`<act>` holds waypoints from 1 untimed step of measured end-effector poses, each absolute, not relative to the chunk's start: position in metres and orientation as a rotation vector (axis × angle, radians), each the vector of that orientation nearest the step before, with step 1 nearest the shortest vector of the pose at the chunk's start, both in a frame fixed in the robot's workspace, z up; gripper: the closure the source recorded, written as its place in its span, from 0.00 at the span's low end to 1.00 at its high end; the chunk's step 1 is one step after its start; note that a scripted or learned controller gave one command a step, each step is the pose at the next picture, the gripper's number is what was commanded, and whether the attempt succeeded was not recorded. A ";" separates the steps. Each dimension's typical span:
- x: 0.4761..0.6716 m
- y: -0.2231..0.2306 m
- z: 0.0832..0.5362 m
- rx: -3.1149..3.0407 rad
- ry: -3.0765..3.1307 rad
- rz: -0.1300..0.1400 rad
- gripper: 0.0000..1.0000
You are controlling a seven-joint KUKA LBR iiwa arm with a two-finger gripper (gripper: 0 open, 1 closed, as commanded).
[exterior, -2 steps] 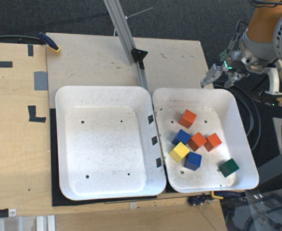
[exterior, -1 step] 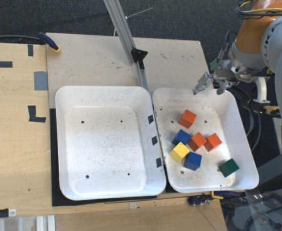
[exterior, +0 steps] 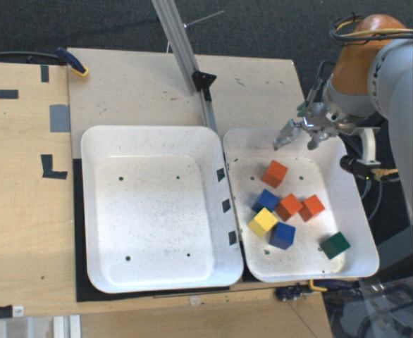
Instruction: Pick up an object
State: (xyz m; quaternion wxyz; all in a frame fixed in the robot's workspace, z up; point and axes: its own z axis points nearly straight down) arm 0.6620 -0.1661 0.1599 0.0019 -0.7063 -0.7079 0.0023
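Several small cubes lie in the right bin (exterior: 354, 201): an orange cube (exterior: 275, 172) toward the back, a blue cube (exterior: 266, 201), an orange cube (exterior: 289, 205), another orange cube (exterior: 311, 207), a yellow cube (exterior: 263, 222), a second blue cube (exterior: 282, 234) and a green cube (exterior: 335, 244) near the front right. My gripper (exterior: 298, 137) hangs over the bin's back edge, above and behind the rear orange cube. Its two fingers are spread apart with nothing between them.
The left bin (exterior: 94, 189) stands beside the right one. A slanted metal pole (exterior: 182, 44) rises behind the bins. A blue and yellow clamp (exterior: 72, 60) lies at the bench's back left. The arm's orange band (exterior: 365, 55) is at the upper right.
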 end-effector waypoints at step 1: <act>0.657 -0.165 0.095 -2.216 -2.219 0.008 0.00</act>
